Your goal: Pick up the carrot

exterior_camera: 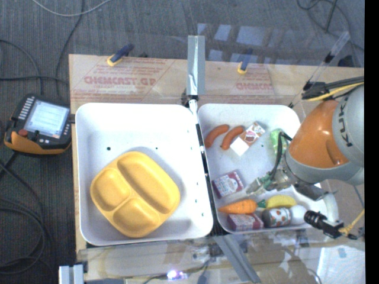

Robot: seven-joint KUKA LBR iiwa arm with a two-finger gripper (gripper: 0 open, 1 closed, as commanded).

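Note:
The orange carrot [238, 206] lies flat near the front of the right bin [208, 176], its tip pointing left. My gripper [262, 186] hangs just above and to the right of the carrot's thick end, close to it, with nothing visibly held. The arm's orange band and grey body cover the bin's right side.
Around the carrot lie a red packet [228, 183], a red box [244, 221], a yellow banana [281, 202] and a small bottle [278, 216]. Two sausages [216, 135] and a small carton [251, 134] sit at the back. A yellow divided plate [135, 193] rests in the left bin [95, 129].

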